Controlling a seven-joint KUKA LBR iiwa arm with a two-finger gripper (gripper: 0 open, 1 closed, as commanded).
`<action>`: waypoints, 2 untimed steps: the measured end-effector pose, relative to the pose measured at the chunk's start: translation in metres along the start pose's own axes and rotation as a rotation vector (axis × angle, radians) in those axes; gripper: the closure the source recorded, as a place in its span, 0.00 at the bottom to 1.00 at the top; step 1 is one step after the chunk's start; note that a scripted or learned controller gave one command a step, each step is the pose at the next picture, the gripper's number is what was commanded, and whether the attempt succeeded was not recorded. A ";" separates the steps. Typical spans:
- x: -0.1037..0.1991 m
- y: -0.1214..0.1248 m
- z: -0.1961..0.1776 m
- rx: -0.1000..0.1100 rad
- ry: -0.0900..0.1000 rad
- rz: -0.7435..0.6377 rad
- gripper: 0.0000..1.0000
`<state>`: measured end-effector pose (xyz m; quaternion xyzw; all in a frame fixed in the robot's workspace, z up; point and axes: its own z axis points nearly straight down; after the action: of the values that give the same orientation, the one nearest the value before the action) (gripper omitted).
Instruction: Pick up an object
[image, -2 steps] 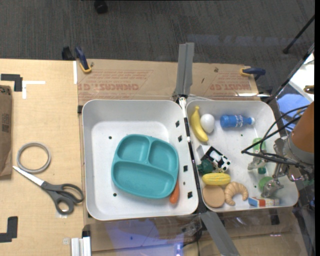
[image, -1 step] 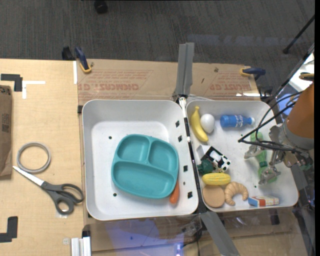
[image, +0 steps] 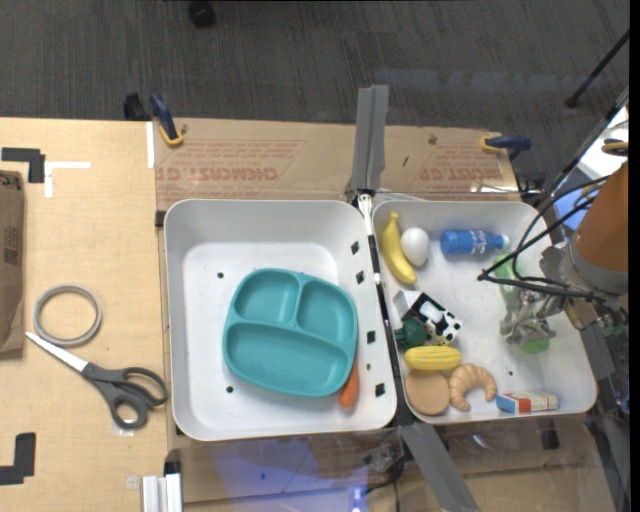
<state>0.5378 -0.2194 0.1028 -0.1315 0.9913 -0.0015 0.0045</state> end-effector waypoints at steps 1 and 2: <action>0.000 0.000 0.000 0.000 0.000 0.000 0.00; -0.048 -0.014 0.011 -0.004 0.006 -0.004 0.00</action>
<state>0.5884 -0.2207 0.0927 -0.1334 0.9911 0.0002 0.0012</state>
